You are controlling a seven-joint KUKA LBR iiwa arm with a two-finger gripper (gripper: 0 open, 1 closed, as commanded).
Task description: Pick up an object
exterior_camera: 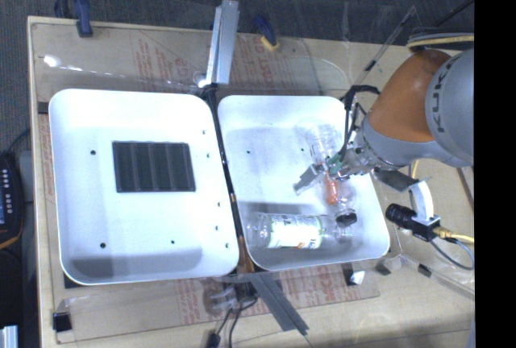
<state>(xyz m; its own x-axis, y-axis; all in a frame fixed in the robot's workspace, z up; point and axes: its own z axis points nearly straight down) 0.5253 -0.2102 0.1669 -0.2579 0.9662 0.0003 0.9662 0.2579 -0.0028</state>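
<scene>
Two shallow white bins side by side on a pale bench (129, 306), left bin (72, 177) and right bin (266, 121) touching along a dark seam at the middle. Dark ribbed rectangular panel (153, 166) flat in the left bin, toward its upper centre, well apart from everything in the right bin. Grey arm (427, 117) with orange band reaching in from the right, over the right bin's right rim. Gripper (322, 171) low over the right half of the right bin, among clear clutter; fingers too small and too tangled with transparent plastic to read, so open or closed: cannot tell. Nothing plainly seen between them. Clear crumpled plastic piece (321, 138) just above the gripper, near the bin's upper right. Small orange-tinted clear item (332, 190) just below the gripper, touching or nearly touching it; which, cannot tell. Clear plastic bottle (294, 230) with a white and green label lying on its side along the right bin's lower wall, dark cap (347, 218) at its right end, close under the orange item. Bottle and orange item crowding the space beneath the gripper. Grey metal bar (223, 42) rising from the seam at the bins' far edge; blue clamp (81, 14) on the bench's far left edge, another blue clamp (266, 30) near the bar. Black cabled fitting (403, 217) just outside the right bin's right rim, below the arm.
</scene>
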